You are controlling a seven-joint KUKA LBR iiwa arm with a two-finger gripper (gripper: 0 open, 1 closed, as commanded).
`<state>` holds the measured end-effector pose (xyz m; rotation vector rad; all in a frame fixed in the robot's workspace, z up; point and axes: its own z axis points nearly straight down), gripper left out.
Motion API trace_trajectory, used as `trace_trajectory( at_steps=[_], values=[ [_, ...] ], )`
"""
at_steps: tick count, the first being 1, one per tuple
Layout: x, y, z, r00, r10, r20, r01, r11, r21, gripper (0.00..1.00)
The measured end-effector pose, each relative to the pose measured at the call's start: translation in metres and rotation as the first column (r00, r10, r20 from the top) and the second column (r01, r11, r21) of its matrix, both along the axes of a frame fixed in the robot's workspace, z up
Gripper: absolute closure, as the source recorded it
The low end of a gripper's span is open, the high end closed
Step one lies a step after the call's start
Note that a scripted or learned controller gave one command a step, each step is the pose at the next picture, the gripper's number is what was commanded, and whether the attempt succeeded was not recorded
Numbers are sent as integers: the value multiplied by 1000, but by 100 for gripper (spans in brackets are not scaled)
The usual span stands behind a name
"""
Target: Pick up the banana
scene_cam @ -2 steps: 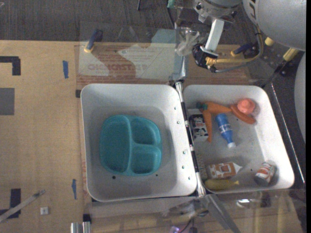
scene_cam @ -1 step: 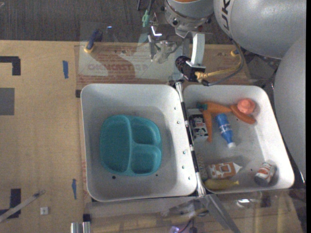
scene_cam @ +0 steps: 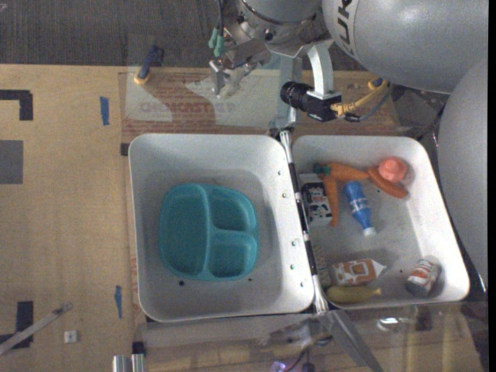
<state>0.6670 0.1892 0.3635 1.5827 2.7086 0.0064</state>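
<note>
**Gripper hanging high over the far edge, banana waiting in the right bin**

The gripper [scene_cam: 221,72] is hovering above the far edge of the table, beyond the 2 bins, and nothing is sitting between its fingers; whether they are spread or pressed together cannot be told from this slant. Below it, the left bin [scene_cam: 147,161] is carrying a teal divided plate [scene_cam: 208,231]. The right bin [scene_cam: 430,165] is holding the clutter: an orange carrot-like toy [scene_cam: 333,188], a blue bottle [scene_cam: 359,206], a small carton [scene_cam: 356,270] and a can [scene_cam: 422,277]. The banana [scene_cam: 353,293] is lying flat at that bin's near edge, towards its left corner, just beside the carton. It is probably light, smooth and curved, so pinching across its middle is looking safest, though the wall and carton are crowding it.
</note>
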Motion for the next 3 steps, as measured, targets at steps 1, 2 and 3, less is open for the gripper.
trace_trajectory(
  at_steps=[1, 2, 3],
  values=[
    [1, 24, -8, 970, 241, 0, -241, 970, -1, 100],
    [-52, 28, 42, 1000, -26, -4, 26, 1000, -1, 100],
    [0, 19, -81, 1000, -17, -6, 17, 1000, -1, 100]
  ],
)
